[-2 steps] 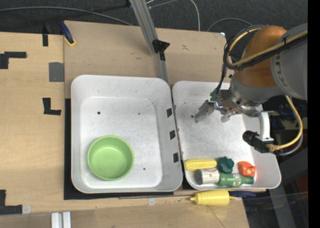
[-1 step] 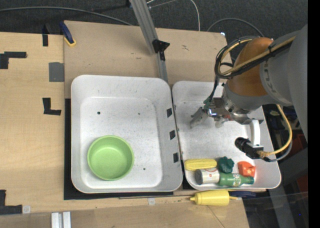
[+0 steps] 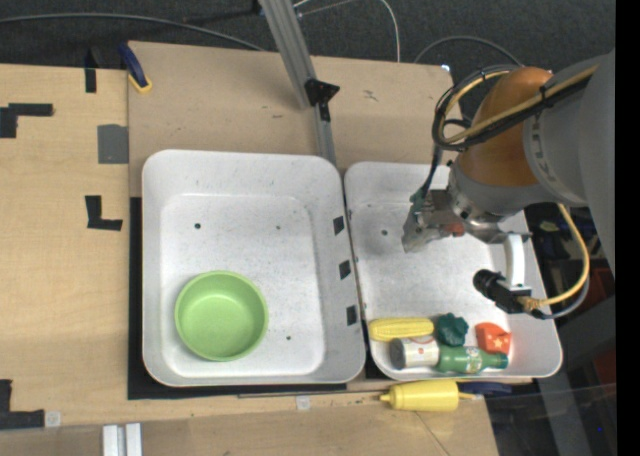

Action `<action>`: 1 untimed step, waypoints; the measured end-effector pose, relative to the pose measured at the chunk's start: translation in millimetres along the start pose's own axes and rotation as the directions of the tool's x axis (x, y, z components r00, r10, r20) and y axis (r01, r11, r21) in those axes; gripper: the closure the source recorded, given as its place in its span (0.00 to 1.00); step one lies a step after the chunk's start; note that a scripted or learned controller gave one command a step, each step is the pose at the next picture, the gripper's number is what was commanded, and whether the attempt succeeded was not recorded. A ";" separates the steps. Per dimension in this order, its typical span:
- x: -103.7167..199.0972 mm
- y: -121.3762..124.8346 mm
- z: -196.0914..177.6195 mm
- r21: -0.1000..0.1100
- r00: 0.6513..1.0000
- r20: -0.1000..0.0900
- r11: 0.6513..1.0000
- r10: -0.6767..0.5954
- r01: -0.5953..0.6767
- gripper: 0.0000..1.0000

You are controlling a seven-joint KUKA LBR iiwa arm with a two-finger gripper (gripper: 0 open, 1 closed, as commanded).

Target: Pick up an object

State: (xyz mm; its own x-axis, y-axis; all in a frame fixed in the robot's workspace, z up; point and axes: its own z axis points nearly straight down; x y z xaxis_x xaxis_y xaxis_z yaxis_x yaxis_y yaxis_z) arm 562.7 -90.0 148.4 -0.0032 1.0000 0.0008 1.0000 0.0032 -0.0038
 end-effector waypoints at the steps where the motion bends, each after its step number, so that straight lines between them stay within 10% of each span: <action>1: 3.2 5.0 -43.3 -0.006 1.000 0.001 1.000 0.001 -0.001 1.00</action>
State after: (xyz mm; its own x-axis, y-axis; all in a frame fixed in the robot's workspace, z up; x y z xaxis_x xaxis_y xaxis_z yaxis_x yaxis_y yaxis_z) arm 567.8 -86.8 191.7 -0.0017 1.0000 -0.0003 1.0000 0.0017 0.0022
